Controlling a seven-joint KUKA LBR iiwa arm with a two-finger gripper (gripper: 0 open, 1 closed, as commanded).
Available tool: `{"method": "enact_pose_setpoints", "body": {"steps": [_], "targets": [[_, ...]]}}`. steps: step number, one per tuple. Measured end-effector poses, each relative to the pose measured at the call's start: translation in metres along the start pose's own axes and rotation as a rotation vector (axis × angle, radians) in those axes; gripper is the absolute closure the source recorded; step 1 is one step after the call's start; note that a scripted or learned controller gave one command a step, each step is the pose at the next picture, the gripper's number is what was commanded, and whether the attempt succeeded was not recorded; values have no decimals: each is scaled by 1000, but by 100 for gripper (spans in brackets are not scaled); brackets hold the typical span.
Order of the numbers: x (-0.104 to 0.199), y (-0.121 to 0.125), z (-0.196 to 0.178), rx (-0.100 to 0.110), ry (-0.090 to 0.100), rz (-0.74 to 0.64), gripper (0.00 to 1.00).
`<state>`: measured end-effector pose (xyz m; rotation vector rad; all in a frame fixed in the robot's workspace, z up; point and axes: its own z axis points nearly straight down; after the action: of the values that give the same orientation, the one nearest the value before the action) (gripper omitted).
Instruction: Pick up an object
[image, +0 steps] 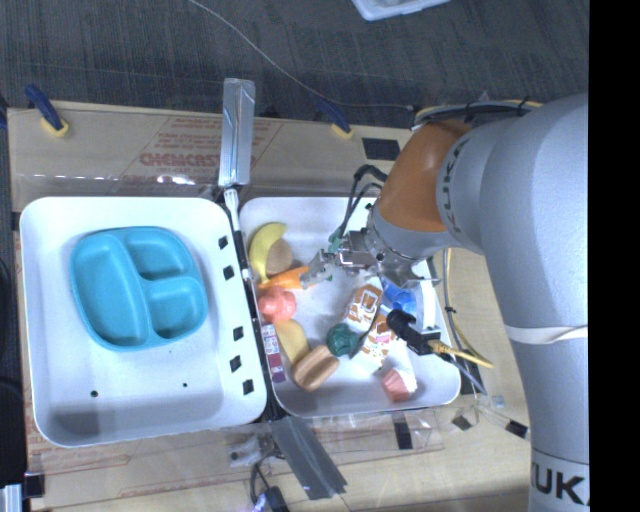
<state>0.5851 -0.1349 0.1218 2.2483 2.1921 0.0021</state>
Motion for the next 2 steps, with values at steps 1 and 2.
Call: {"method": "enact_pose_setpoints", "body": {"steps": [1, 2], "targets": [[32, 41, 16, -6, -3, -154, 0], [5, -64, 31, 7, 2, -204, 0]]}}
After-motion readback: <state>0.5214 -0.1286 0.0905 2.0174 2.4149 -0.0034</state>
